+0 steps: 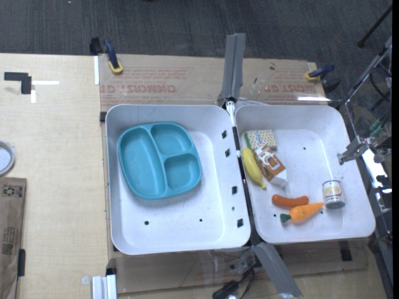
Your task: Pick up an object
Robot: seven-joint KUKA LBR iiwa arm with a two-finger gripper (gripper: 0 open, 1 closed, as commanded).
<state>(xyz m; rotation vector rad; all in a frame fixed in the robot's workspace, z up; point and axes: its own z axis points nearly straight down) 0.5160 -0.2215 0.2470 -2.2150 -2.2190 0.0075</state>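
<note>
Objects cluster in the right bin: banana lying near-far by its left wall, carrot and can nearer the right rim, closest to the arm side; claw state cannot be told.

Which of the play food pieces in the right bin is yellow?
The banana, lying along the right bin's left wall. The sausage is reddish orange and the carrot is orange with a green tip.

Plate in left bin
</note>
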